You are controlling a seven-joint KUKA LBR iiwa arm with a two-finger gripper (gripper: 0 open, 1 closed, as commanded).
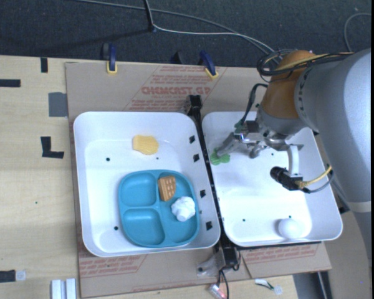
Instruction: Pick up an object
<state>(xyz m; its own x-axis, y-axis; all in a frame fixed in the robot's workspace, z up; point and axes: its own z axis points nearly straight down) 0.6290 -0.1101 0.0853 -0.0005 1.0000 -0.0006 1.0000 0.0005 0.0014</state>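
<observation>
My gripper (224,148) reaches down into the right bin (268,198), close to its left wall. A small green object (220,160) lies on the bin floor right at the gripper's tip, touching or nearly touching it. A white ball (292,227) rests in the near right corner of the same bin. In the left bin (93,136), a blue divided plate (143,220) carries a tan waffle-like piece (167,187) and a white lump (184,208). A yellow object (146,144) sits on the bin floor behind the plate.
The dark divider (202,161) between the two bins runs just left of the gripper. My grey arm (343,123) covers the right bin's far right side. A black cable (293,179) loops below the wrist. Cardboard (168,89) underlies both bins.
</observation>
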